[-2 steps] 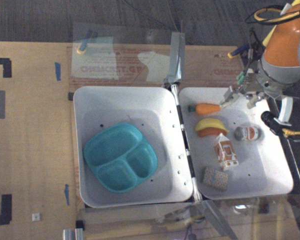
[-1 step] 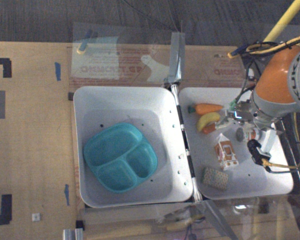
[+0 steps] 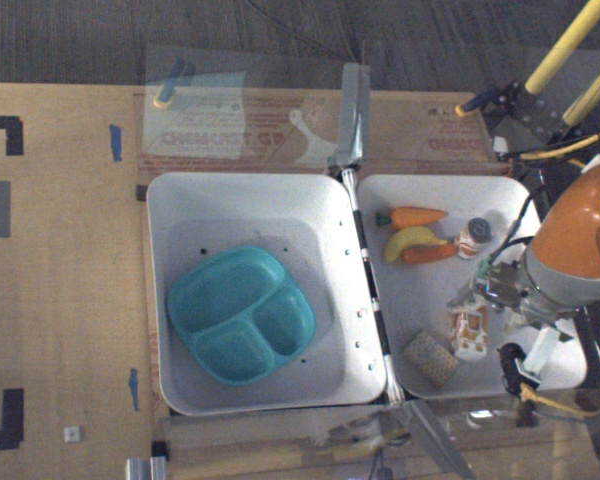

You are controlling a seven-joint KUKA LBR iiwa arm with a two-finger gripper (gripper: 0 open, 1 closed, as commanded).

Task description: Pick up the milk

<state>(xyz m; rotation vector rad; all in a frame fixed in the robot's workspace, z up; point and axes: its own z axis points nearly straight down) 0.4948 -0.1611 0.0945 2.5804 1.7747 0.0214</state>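
A camera looks down at a slant on a tan bench holding two shallow white bins side by side.

The left bin (image 3: pixel 180 218) holds a teal divided plate (image 3: pixel 240 313) with three compartments, lying near the bin's middle and turned at an angle.

The right bin (image 3: pixel 420 193) holds several small things. Near its far edge lies a carrot (image 3: pixel 418 216), with a yellow banana (image 3: pixel 412 240) just beside it and a second orange carrot (image 3: pixel 430 254) touching the banana's near side. A small jar with a dark lid (image 3: pixel 474 236) stands close to their right. Toward the near edge lies a rough tan sponge (image 3: pixel 431 358).

The milk (image 3: pixel 468 333), a small white and orange carton, lies in the right bin between the sponge and the arm.

The grey arm with its orange band (image 3: pixel 580 228) reaches in from the right. Its gripper (image 3: pixel 495 290) hangs just above the far end of the milk carton. The picture does not make clear whether the tool is spread or pressed together.
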